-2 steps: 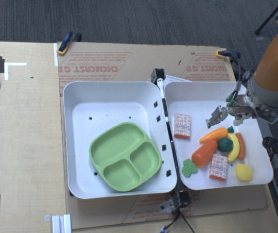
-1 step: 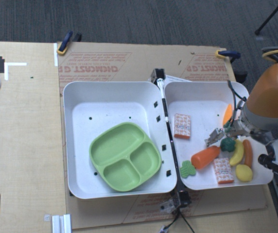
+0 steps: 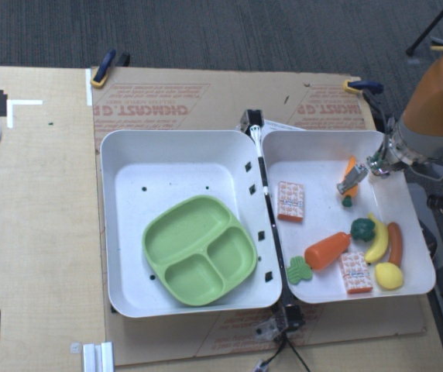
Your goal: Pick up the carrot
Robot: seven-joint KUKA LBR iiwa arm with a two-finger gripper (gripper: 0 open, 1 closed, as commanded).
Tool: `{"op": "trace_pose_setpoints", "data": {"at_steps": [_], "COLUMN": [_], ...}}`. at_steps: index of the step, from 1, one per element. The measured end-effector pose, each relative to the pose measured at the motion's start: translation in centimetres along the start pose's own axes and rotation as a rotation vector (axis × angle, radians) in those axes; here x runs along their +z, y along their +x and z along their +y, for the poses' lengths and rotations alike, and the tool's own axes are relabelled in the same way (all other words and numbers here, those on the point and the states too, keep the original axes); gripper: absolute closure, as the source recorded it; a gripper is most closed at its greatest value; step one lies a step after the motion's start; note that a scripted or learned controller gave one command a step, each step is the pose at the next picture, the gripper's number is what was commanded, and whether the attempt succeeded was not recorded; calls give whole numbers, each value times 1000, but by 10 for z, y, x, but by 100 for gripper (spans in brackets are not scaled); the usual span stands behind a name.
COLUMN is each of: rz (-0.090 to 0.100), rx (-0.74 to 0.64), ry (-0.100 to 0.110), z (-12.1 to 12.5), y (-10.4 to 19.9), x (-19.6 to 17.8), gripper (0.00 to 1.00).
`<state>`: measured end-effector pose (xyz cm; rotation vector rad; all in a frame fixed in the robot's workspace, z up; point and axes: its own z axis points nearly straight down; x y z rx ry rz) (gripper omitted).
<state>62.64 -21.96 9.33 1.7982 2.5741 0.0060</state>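
Zero lift so far: carrot (image 3: 327,250) lies low in the right bin (image 3: 314,149) beside the broccoli (image 3: 362,229), while the pincer (image 3: 352,180) sits up-bin over a small orange piece (image 3: 349,166), grip state unreadable.

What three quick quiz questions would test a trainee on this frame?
1. True or false: the plate lies in the right bin.
2. Which thing is the gripper over? A. banana B. carrot C. lemon
3. How many cartons lie in the right bin?

Key:
1. False: the plate lies in the left bin.
2. B: the carrot lies under the gripper, near the far wall.
3. Two.
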Motion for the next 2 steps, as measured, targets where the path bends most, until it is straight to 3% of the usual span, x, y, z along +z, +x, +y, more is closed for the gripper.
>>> {"op": "trace_pose_setpoints", "data": {"at_steps": [1, 2], "rz": [-3, -3], "rx": [2, 313], "ry": [0, 3], "z": [0, 37], "y": [-1, 4], "x": [-10, -65], "gripper": [100, 100]}}
